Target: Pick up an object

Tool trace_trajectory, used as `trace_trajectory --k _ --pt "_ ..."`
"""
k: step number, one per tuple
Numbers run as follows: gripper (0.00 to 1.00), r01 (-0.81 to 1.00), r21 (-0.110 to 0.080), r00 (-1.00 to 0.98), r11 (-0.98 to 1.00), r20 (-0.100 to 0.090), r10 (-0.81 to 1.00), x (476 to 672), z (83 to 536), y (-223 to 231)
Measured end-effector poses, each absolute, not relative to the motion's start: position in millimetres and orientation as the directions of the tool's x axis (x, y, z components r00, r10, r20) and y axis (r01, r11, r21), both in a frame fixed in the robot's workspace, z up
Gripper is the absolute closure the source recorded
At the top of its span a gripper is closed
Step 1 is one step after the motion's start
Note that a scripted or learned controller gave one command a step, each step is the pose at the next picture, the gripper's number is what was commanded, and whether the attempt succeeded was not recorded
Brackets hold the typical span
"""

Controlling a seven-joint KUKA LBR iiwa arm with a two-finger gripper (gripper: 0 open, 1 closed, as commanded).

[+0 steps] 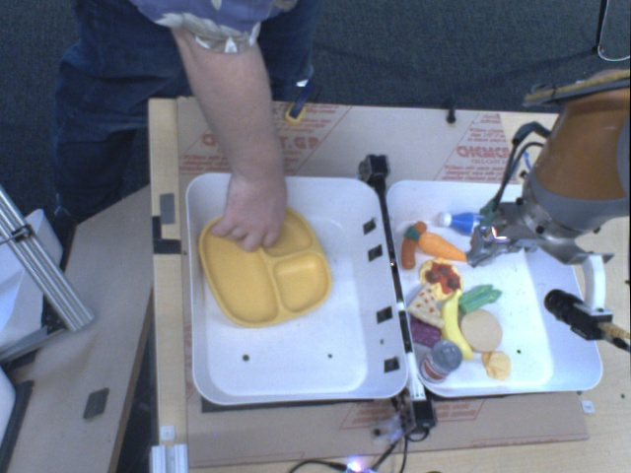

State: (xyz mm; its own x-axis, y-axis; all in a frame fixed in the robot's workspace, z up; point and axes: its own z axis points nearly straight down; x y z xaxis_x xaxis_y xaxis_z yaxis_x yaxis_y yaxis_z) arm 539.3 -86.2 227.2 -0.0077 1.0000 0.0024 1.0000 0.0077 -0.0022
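Observation:
The right bin (575,361) holds several toy foods: an orange carrot (440,247), a blue and white bottle (455,222), a pizza slice (428,306), a yellow banana (454,325), a green pepper (480,297), a round biscuit (482,330) and a small can (443,359). My gripper (484,243) hangs low over the bin's upper middle, just right of the carrot and below the bottle. I see nothing held in it.
A person's hand (250,215) reaches from the top into the left bin (325,363) and rests on a yellow divided tray (264,276). A black divider (387,264) separates the bins. A metal frame (39,274) stands at far left.

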Motion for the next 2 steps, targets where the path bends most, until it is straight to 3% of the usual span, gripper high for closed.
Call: trace_trajectory --k 1,2 --pt "1.00 1.000 -0.001 -0.006 0.006 0.001 1.000 518.4 233.3 -69.4" --pt "1.00 1.000 0.001 -0.005 0.005 0.001 1.000 517.7 230.0 -65.6"
